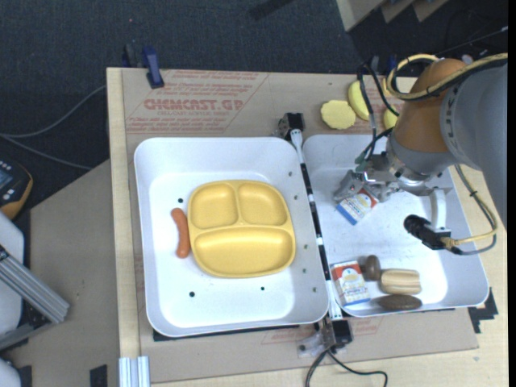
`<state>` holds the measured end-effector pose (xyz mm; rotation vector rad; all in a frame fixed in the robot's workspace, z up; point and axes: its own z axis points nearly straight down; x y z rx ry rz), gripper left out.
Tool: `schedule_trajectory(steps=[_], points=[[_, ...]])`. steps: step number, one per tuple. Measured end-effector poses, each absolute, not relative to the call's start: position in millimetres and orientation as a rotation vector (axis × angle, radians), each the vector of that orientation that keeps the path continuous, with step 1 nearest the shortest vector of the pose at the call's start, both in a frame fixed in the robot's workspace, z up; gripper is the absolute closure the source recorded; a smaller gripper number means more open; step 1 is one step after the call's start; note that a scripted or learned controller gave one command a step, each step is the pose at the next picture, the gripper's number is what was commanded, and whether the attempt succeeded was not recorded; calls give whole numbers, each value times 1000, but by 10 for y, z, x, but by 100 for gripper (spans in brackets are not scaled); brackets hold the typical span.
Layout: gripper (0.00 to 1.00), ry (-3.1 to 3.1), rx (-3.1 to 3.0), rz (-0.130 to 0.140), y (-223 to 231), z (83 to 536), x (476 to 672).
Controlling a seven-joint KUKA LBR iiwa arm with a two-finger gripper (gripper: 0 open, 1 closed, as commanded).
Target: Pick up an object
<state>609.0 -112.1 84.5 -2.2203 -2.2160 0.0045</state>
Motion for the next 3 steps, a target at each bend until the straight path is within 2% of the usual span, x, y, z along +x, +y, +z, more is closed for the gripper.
schedule_trajectory(steps=[1,2,3], points=[[100,-2222,-2222,-1,-1113,952,6115],[0,-2221,-2222,0,-1113,946,6113],[0,-2217,-2220,4,-1045,839,5819]])
